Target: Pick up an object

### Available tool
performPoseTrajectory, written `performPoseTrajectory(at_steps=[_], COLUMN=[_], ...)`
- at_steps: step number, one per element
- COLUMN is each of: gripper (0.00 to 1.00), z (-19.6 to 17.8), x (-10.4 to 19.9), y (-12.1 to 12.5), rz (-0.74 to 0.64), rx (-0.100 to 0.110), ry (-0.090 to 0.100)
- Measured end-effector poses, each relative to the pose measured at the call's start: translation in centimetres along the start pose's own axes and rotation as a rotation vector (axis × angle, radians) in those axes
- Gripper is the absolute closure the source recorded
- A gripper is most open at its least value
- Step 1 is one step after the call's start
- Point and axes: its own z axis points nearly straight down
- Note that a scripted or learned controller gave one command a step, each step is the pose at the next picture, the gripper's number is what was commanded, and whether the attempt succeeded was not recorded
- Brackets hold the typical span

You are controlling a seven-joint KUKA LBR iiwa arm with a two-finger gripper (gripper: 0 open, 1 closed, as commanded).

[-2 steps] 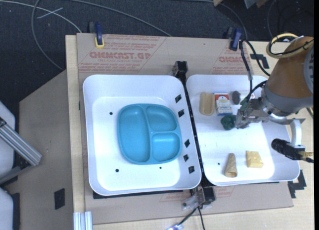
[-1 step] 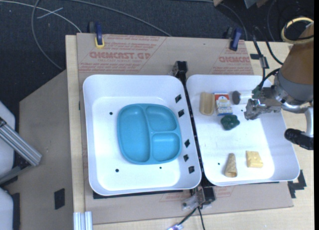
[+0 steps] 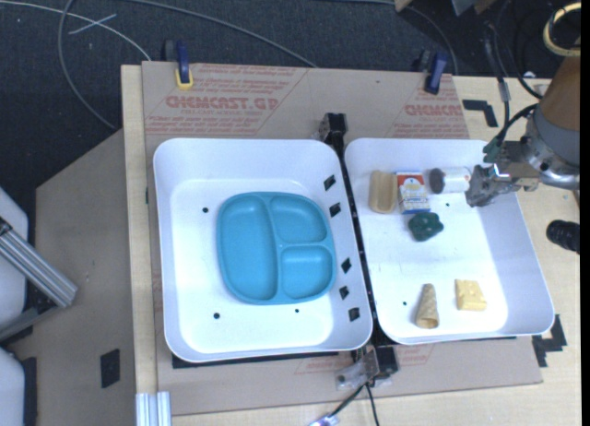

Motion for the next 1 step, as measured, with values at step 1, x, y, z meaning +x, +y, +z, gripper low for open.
performPoseTrajectory(at_steps=[1], gripper=[1.0], z=[-0.61], x=[4.75], y=[2.57], rz=[-0.005], rx=[0.003], ry=[0.003])
